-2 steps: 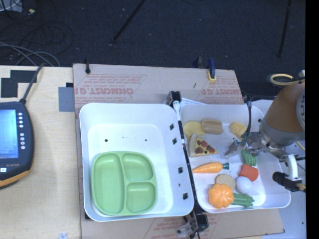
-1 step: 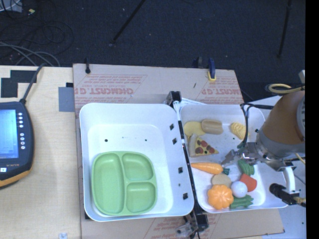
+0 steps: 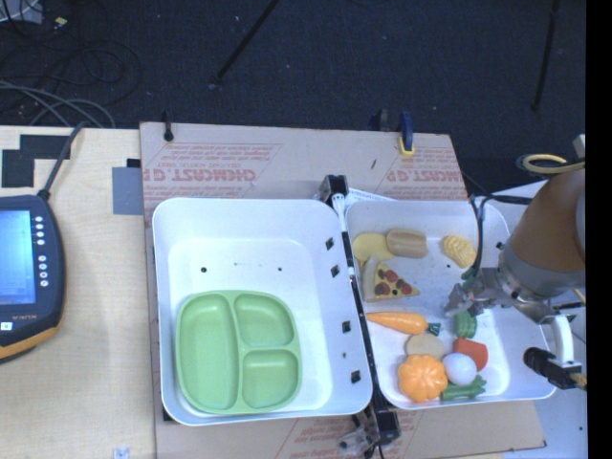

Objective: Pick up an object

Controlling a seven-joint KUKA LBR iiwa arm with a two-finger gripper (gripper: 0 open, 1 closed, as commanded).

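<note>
Camera view: glossy moulded toy carrot [image 3: 399, 321], tapered, beside flat pizza slice [image 3: 389, 282].

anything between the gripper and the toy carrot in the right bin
Nothing visible. The gripper hangs low over the right bin, and the carrot lies just to its left in the camera view with bare bin floor between them. The pizza slice sits farther back.

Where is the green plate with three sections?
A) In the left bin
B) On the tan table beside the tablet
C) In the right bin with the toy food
A. The green plate lies flat inside the left bin, while the pizza slice, carrot and other toy food sit in the right bin.
</note>
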